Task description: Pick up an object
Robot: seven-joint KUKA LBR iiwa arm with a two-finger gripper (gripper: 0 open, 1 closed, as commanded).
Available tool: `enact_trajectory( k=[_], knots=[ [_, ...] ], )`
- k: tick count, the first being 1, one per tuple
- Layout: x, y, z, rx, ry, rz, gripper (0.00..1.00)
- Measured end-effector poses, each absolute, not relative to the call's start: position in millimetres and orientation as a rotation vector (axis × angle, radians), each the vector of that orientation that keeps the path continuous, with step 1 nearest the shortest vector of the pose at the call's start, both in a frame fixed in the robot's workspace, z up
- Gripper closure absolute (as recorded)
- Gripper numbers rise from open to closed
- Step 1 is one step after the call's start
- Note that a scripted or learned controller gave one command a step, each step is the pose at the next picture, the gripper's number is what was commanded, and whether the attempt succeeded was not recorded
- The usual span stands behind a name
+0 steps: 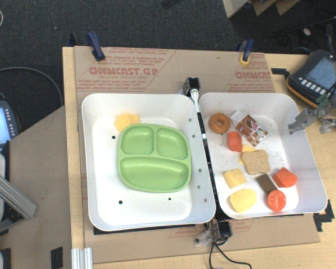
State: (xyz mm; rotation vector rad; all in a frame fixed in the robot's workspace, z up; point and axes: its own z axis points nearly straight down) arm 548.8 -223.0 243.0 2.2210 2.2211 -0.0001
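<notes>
Near row, right bin: yellow lump, red round piece, brown block lying close together. Mid: bread slice. Far: donut, packet. Left bin bearing green divided plate. Gripper hanging at right bin's far-right rim, carrying nothing; how wide it is standing cannot be told. Step judged: approaching, nothing picked yet. Next move is calling for travelling left over one separable item, then descending.

Even, bright overhead light; mild glare on the two shallow white plastic bins. Soft short shadows. Slight overall softness, corners dimmer.
</notes>
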Motion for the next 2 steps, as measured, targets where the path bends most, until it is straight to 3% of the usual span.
enact_trajectory(
  k=[1, 2],
  knots=[
    [528.9, -130.5, 155.0, 2.222, 2.24, -0.003, 0.0],
    [579.7, -110.1, 97.0, 2.22, 2.216, 0.003, 0.0]
  ],
)
